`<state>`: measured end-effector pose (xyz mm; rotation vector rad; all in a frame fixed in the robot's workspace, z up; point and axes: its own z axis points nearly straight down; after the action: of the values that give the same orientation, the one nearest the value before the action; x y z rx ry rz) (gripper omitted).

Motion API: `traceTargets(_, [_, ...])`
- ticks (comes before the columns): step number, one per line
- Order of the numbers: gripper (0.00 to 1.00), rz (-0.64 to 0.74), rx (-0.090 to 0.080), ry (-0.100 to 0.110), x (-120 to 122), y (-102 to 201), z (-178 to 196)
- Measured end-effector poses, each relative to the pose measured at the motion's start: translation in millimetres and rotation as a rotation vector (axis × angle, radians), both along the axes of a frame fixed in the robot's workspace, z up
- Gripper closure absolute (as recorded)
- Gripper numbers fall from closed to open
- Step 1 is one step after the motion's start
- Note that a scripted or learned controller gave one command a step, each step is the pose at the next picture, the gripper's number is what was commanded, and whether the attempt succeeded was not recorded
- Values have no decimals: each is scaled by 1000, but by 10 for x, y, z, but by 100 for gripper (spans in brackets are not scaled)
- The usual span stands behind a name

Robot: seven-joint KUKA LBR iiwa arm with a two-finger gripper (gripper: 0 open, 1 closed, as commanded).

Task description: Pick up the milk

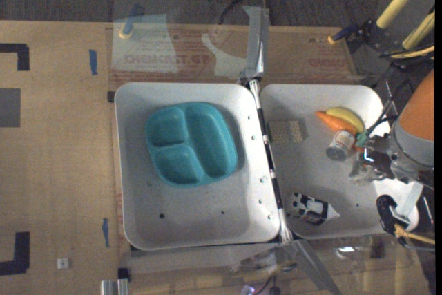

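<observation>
The milk is a small white carton with black cow patches. It lies on its side in the right bin, near that bin's front left corner. My gripper hangs over the right side of the same bin, beside a small can. It stands well to the right of the milk and a little farther back, apart from it. The arm's orange band shows at the right edge.
A banana and an orange carrot lie at the back of the right bin, with a speckled square pad to their left. The left bin holds a teal divided plate. A metal divider separates the bins.
</observation>
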<state>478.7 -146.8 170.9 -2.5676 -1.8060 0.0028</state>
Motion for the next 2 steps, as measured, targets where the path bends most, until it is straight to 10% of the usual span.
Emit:
traceTargets(1, [100,184,-1,-3,10,857,459])
traceTargets(2, [100,361,1,0,1,1825,137])
